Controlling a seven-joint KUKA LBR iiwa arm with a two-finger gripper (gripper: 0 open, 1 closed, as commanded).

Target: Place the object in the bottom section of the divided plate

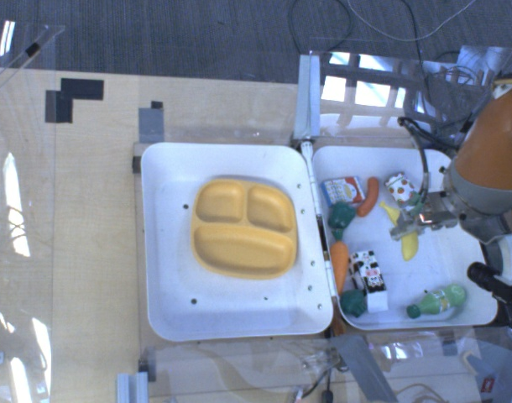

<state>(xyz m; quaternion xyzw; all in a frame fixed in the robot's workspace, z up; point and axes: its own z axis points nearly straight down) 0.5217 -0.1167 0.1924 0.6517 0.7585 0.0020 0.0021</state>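
A yellow divided plate [243,227] lies in the middle of the left bin [168,309]. It has two small sections at the top and one long section [239,250] at the bottom, all bare. My gripper [415,222] hangs low in the right bin [474,263], directly over a yellow banana [410,245] whose ends stick out on either side of it. The grey arm with its orange band [495,141] comes in from the right and hides the bin's right wall.
The right bin also holds a red and white box [347,190], an orange sausage [369,196], a carrot [339,263], a cow-patterned carton [369,275], a green bottle [438,302], dark green pieces [341,217] and a white spotted object [398,186]. Cables trail behind the bins.
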